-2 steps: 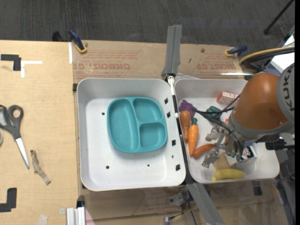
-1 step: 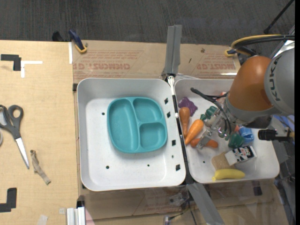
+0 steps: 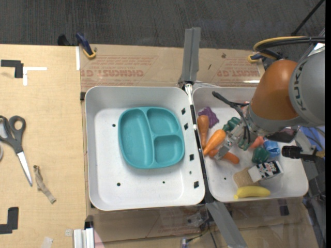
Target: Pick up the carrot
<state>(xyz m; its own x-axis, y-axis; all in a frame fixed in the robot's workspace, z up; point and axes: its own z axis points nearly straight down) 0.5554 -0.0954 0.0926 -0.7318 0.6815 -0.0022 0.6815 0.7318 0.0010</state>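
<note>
Camera view: carrot point(image 3: 214, 141) just left of end effector point(image 3: 226, 150), right bin point(image 3: 295, 186).

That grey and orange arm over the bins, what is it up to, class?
The arm's gripper is down in the right bin, among toy foods, right beside an orange carrot by the bin's left wall. Whether it grips the carrot is unclear. A teal divided plate sits in the left bin.

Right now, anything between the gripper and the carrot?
Nothing visible. The gripper is low in the right bin, its tip right beside the carrot, with no object in the gap. A second orange piece and a purple item lie just behind the carrot, crowding it but not blocking.
</note>
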